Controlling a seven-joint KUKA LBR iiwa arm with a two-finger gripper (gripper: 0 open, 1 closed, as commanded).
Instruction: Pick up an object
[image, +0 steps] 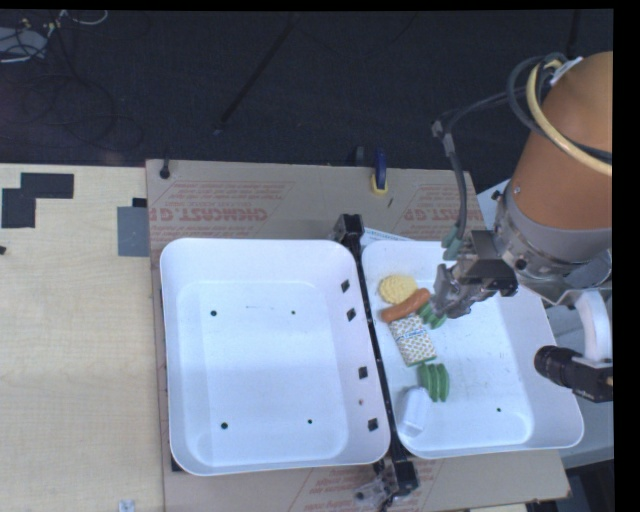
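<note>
In the right bin (520, 420) a small heap lies near the left wall. It holds a round yellow waffle-like piece (397, 288), an orange carrot-like stick (405, 305), a white patterned block (413, 341) and a green pea pod (435, 380). A small white object (413, 410) lies nearer the front. My gripper (450, 302) hangs low over the bin, just right of the orange stick. A second green piece (432, 318) lies right under it. Nothing shows held in it.
The left bin (180, 330) sits beside the right one, with a black divider strip (362, 340) between them. Both rest on a cardboard sheet (250, 205). The arm's orange band and cables fill the upper right.
</note>
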